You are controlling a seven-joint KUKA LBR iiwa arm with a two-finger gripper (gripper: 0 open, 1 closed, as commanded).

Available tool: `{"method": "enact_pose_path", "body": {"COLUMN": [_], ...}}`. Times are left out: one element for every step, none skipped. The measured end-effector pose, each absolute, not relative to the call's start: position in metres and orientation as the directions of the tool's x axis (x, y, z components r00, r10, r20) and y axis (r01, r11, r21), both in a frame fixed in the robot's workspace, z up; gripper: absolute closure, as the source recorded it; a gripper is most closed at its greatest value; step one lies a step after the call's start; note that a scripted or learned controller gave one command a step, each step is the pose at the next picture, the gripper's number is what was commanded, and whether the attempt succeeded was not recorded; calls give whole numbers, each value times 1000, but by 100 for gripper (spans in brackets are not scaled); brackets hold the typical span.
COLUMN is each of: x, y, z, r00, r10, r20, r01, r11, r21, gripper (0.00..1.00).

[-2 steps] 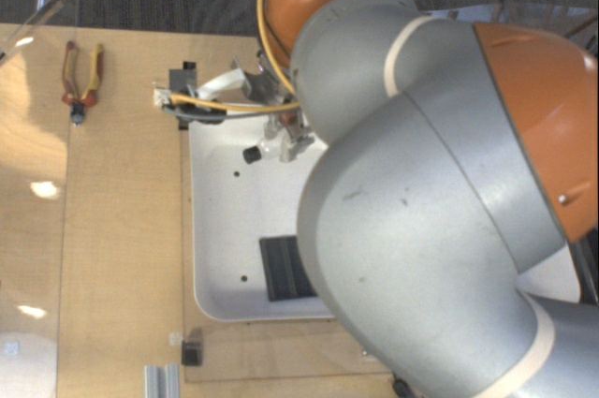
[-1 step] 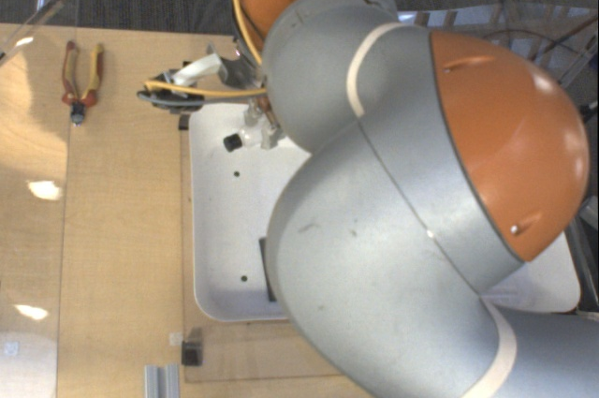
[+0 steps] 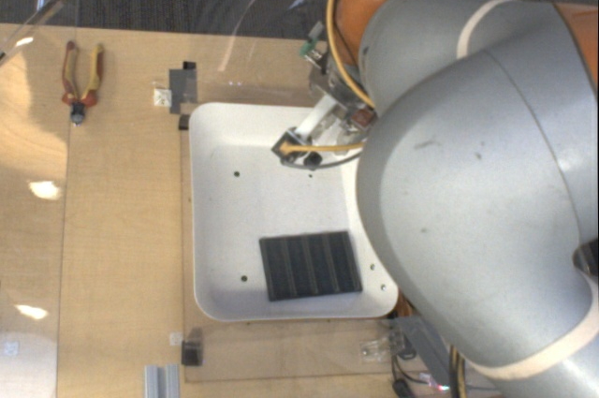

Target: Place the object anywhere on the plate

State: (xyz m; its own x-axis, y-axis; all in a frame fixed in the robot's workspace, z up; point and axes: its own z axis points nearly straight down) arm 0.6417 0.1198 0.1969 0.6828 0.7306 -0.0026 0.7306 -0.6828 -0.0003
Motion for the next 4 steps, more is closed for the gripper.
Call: {"method": "enact_pose_path", "body": {"x": [638,669,665,655], "y": [199,235,173,217], "z": [174,177,92,146], "r00": [530,279,-295,-621], "r10": [848,960,956,784], "r20": [-1,-1,2,-1], "r01": [848,960,955,784], "r11": [-530,-279,295,621], "r21": [-1,0,-16,5], "gripper": [100,100,100,100]}}
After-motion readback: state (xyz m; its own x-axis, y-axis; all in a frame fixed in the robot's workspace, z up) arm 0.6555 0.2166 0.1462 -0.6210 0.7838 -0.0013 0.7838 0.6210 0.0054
